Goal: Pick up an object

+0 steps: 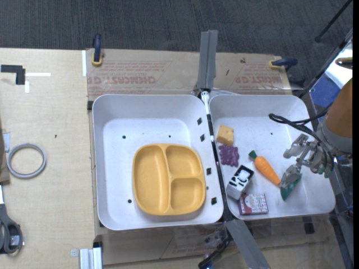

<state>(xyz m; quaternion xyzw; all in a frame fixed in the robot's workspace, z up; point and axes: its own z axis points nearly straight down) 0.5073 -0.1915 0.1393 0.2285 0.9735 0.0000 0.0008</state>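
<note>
The right bin [263, 114] holds several small items. A yellow cheese wedge [225, 134] lies near its left wall, with a purple grape bunch [228, 155] just below it. An orange toy carrot [266, 169] lies at a slant in the middle. A black-and-white box [240, 181] and a pink card packet [253, 204] sit toward the front. My gripper [294, 169] hangs over the bin's right side, to the right of the carrot. A dark green item [288, 188] sits directly under its tip, touching or nearly touching it; whether it is held is unclear.
The left bin [112, 128] holds a yellow divided plate [168, 179]. On the bench at the far left lie a grey tape ring [25, 160] and scissors [9, 235]. A black cable [289, 122] loops over the right bin's back right corner.
</note>
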